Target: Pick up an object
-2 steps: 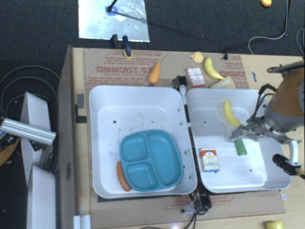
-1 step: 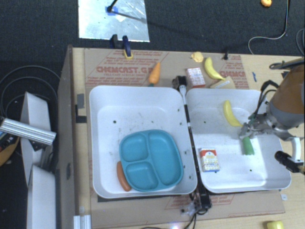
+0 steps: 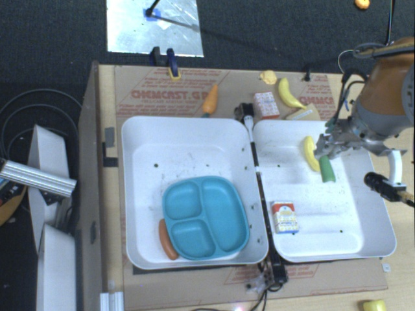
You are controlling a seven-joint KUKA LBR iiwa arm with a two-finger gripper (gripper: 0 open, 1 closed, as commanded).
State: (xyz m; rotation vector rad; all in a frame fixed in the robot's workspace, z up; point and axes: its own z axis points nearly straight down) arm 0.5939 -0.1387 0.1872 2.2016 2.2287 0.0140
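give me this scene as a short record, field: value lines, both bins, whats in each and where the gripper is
left bin: blue divided tray, orange sausage-shaped item beside the tray's left edge
right bin: yellow banana-shaped item, green item, small red and white box
gripper: over the right bin's upper part, right at the yellow and green items
grip: cannot tell whether anything is held
behind the bins: carrot-like item, banana, small box

robotics lab | white bins on bench | cables | dark carpet
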